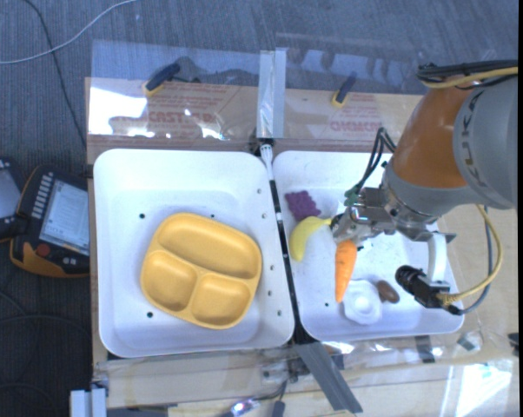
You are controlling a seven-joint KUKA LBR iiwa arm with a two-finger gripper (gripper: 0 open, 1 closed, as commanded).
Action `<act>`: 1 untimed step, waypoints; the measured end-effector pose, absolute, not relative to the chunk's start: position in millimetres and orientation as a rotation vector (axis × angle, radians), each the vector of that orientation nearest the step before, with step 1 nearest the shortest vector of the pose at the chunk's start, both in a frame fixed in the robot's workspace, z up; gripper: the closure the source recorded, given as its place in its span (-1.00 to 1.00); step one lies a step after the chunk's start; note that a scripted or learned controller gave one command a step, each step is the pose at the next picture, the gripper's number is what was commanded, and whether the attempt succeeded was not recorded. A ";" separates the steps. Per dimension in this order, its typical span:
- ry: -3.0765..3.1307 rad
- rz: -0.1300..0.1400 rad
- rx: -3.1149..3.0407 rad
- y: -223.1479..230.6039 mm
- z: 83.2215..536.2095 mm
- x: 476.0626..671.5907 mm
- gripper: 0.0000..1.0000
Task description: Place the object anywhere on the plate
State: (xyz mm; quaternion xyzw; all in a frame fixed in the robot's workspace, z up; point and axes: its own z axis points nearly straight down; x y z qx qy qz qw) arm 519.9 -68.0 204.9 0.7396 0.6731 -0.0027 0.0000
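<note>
A yellow plate point(201, 270) with three compartments lies in the left bin point(122, 181). In the right bin point(327, 168) my gripper point(359, 221) hangs low over the middle. An orange carrot point(343, 269) lies just below the gripper with its thick end toward it; whether they touch is unclear. A yellow banana-like piece point(303, 234) sits just left of the gripper, close to the divider. A purple bunch of grapes point(303, 203) lies behind that piece.
A white round object point(361, 303) and a small brown one point(387, 291) lie near the right bin's front wall. A black cable fitting point(418, 283) hangs off the wrist at the right. The divider point(279, 233) separates the two bins.
</note>
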 end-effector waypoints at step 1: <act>2.148 -0.004 2.294 -16.6 234.0 521.8 1.00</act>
